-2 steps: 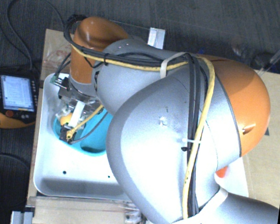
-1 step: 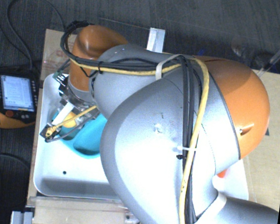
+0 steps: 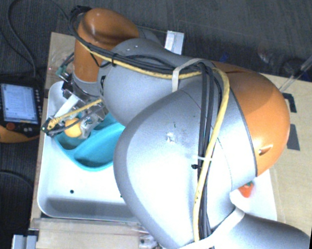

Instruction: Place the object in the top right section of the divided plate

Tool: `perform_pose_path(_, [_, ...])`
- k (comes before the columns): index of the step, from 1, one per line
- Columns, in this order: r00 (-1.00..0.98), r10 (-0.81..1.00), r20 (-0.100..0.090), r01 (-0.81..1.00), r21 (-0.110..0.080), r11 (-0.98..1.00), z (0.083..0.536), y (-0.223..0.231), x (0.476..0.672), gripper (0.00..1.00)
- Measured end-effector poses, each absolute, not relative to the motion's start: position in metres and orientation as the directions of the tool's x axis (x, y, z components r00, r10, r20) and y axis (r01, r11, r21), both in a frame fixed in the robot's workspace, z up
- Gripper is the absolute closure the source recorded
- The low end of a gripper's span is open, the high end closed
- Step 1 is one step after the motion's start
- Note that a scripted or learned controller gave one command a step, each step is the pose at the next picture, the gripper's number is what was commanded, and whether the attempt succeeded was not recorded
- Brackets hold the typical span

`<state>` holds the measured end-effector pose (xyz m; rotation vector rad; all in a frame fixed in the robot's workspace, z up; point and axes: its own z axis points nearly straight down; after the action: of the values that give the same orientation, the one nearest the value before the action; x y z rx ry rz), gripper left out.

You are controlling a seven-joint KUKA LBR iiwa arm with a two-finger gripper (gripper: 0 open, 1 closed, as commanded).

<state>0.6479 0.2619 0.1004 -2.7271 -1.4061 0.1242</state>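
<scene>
My gripper (image 3: pixel 67 124) reaches down over the left rim of the blue divided plate (image 3: pixel 96 148), which lies in the left white bin (image 3: pixel 70 198). A small round yellow object (image 3: pixel 74 130) sits between the two fingers, just above the plate's upper left edge, and the fingers are shut on it. The grey arm covers most of the plate, so its dividers and its other sections are hidden.
The arm's grey and orange links span the middle and right of the view and hide the right bin. A teach pendant (image 3: pixel 12 104) lies on the floor left of the bench. White bin floor shows below the plate.
</scene>
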Motion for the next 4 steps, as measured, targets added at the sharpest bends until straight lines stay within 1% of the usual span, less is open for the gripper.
perform_pose_path(1, [0.566, 0.823, -0.056, 0.815, -0.114, -0.568, 0.105, 0.265, 0.642, 1.0])
perform_pose_path(2, [0.556, 0.828, -0.065, 0.821, -0.114, -0.56, 0.113, 0.264, 0.641, 1.0])
perform_pose_path(3, [0.496, 0.868, -0.029, 0.864, -0.079, -0.497, 0.109, 0.262, 0.647, 1.0])
perform_pose_path(4, [0.537, 0.843, 0.032, 0.843, -0.009, -0.537, 0.108, 0.256, 0.621, 1.0])
